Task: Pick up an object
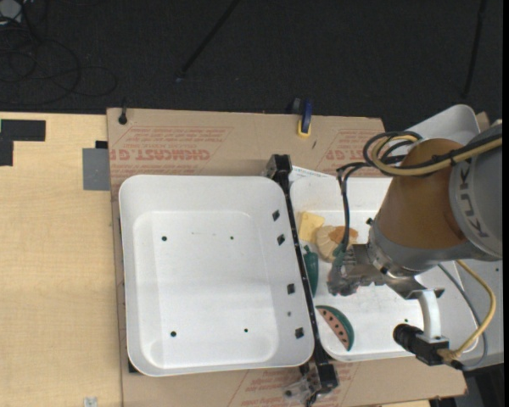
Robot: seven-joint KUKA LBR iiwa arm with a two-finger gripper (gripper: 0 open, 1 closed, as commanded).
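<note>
The arm reaches in from the right, low over the right bin (373, 342). Its gripper (343, 280) hangs in the bin's left half, its fingers lost against the dark body. Just above the gripper lie a yellow piece (310, 224) and a tan, cream-coloured object (331, 240). A green tool-like object (310, 270) lies along the bin's left wall, close to the gripper's left side. A watermelon-slice toy (336, 327), red with a green rim, rests near the bin's front-left corner, below the gripper.
The left bin (204, 270) sits beside the right one, split from it by a black divider bar (295, 261). A blue and yellow clamp (304, 117) stands at the cardboard's back edge. Cables and a white bracket (428, 316) hang off the arm over the right bin.
</note>
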